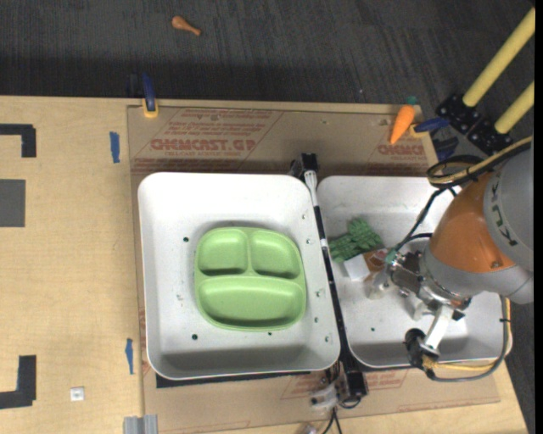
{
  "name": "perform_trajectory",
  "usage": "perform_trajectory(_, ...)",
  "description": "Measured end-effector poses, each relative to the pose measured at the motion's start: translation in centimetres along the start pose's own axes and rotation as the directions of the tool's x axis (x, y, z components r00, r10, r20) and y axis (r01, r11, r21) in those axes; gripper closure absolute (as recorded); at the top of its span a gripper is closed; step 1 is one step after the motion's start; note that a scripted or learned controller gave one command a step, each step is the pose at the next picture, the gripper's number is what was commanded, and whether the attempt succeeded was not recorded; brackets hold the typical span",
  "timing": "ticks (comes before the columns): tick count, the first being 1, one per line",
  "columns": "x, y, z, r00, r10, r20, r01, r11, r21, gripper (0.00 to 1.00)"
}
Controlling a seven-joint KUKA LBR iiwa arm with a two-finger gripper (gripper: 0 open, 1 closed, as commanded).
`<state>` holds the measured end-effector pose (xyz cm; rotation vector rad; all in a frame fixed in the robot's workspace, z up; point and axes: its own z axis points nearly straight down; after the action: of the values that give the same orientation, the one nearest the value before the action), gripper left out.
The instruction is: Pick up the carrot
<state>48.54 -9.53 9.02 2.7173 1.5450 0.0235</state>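
My arm (488, 242) comes in from the right, grey with the orange band above the wrist, and hangs low over the right bin (475, 343). My gripper (379, 275) sits near the middle of that bin, pointing toward the divider between the two bins; whether it is apart or together I cannot tell, the metal bits blur together from this angle. Right at the gripper tip there is a small white piece (353, 268) and something brownish-red (374, 259), too small to identify. Just beside them, toward the bin's upper left, lies a green leafy item (352, 240), flat on the bin floor, close to the gripper but I cannot tell if touching. The carrot (402, 124) is not in either bin: it lies on the cardboard sheet (254, 140) beyond the right bin's far edge, orange body with a green top end, tilted, next to a blue clip. Well apart from my gripper. The left bin (161, 254) holds a green divided plate (251, 277), three compartments, sitting flat around the bin centre. Black cable (441, 174) loops from the arm over the right bin's far corner. Two yellow poles (509, 59) slant across the top right corner. Another small orange object (185, 25) lies on the dark floor far up top, left of centre, well away from the bench.
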Motion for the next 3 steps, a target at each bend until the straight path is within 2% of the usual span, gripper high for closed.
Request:
perform_trajectory(1,-5.3,3.9,-1.0,0.999,-0.034,0.005,0.034,0.999,0.021,0.00)
perform_trajectory(2,-0.2,-0.2,0.0,0.922,0.386,0.007,-0.386,0.922,0.002,0.00)
perform_trajectory(3,-2.0,1.0,0.0,0.996,0.085,-0.002,-0.085,0.996,0.012,0.00)
